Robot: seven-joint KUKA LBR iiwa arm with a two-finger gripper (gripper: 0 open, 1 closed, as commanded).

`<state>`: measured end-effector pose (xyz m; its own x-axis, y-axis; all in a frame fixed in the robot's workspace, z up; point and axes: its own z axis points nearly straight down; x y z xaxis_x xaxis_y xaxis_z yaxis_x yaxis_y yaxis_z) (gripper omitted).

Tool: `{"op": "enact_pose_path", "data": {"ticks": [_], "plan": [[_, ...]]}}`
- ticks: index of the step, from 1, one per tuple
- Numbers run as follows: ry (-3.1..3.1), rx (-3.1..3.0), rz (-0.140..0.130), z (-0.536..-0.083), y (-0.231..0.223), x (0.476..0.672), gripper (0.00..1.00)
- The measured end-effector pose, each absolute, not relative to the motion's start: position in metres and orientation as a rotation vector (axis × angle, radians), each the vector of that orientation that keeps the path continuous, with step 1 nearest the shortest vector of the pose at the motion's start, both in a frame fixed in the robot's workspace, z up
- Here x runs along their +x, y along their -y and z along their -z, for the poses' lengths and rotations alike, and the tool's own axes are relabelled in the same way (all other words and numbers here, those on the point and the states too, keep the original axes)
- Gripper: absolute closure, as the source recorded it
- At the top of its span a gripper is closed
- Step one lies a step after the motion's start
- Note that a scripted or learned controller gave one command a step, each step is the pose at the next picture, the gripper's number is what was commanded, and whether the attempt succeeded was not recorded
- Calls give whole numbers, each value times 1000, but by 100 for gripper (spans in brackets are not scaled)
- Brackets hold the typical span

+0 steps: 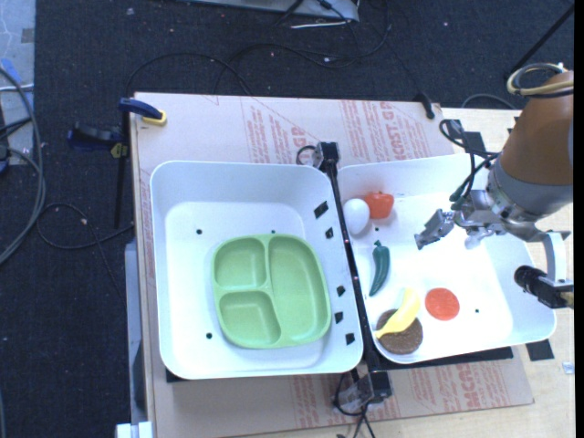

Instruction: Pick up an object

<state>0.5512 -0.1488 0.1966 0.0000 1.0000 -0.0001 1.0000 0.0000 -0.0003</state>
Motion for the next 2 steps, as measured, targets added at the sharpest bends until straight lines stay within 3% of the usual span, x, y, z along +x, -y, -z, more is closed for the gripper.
{"op": "enact_pose_path", "data": {"ticks": [1, 2], "plan": [[2219, -2222, -2, -181, 157, 512, 0], [2221, -2222, 0, -182, 156, 513, 0]]}}
